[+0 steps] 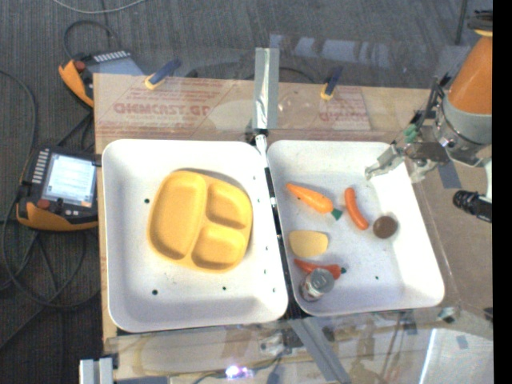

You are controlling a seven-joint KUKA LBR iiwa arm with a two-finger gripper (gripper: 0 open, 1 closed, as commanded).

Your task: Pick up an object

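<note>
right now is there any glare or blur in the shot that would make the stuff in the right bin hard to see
Camera view: light is even and soft. The carrot, the brown round piece and the yellow tray read clearly. The metal can carries a small bright sheen. Reflections streak the clear sheet along the bottom edge. The gripper looks slightly soft.

Gripper (398,163) hovers open over the right white bin's (416,290) far corner; orange plastic carrot (310,198), small orange sausage (357,208) lie below, untouched.
</note>
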